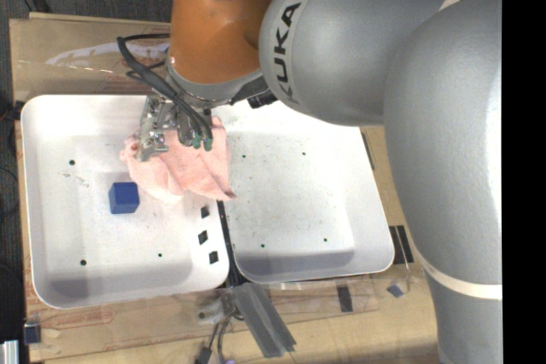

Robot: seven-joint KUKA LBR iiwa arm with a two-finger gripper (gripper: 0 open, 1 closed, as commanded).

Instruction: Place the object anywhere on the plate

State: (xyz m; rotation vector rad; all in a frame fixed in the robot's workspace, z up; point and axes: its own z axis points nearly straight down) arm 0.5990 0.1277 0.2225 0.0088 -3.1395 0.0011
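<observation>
Bench: a brown-topped bench [77,43] bears two shallow white bins side by side.
Left bin [51,183]: holds a small blue cube [124,198] and a crumpled pink cloth [183,166] at its right side.
Right bin [341,209]: partly hidden by the grey arm [384,38].
Gripper [166,136]: low over the cloth's top edge; whether it is spread or pinching cannot be told.

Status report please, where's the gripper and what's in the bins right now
Gripper down over pink cloth in left bin. Blue cube apart, beside the cloth. Cloth drapes toward right bin. Grip unconfirmed.
</observation>
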